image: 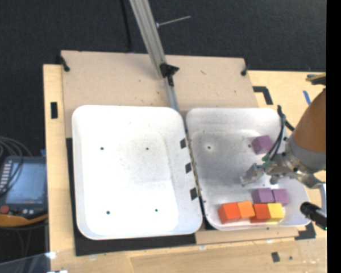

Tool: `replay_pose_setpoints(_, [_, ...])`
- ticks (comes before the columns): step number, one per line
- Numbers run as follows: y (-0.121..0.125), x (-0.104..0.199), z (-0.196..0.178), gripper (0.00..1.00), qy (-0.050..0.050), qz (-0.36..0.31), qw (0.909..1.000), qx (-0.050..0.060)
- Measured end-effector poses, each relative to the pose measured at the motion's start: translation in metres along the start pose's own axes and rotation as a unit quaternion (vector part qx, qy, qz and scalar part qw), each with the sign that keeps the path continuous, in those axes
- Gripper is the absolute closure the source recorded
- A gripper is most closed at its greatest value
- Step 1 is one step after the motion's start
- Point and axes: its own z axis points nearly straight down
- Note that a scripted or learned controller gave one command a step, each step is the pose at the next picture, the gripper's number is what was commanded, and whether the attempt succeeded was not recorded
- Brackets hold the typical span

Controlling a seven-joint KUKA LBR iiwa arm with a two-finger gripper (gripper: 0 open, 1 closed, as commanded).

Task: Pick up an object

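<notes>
Nearest me, along the front wall of the right bin (227, 118), a row of orange blocks (237, 211) ends in a yellow block (276, 211), with two purple blocks (271, 195) touching behind it. My tool (254, 175) hangs above bare floor; whether it is open I cannot tell, and it holds nothing I can see. Farther back a lone purple block (262, 144) stands apart: that, I judge, is the easiest target, approached straight down.

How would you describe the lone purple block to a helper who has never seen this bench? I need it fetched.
Look in the right-hand white bin. The lone purple block lies near its far right side, just beyond the gripper. Unlike the other purple blocks, it touches no coloured neighbours; those sit against the orange and yellow row at the near edge.
</notes>
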Motion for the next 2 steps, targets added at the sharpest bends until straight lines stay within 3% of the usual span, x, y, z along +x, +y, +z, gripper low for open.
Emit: replay_pose_setpoints(2, [0.003, -0.003, 0.064, 0.0, -0.001, 0.001, 1.0, -0.003])
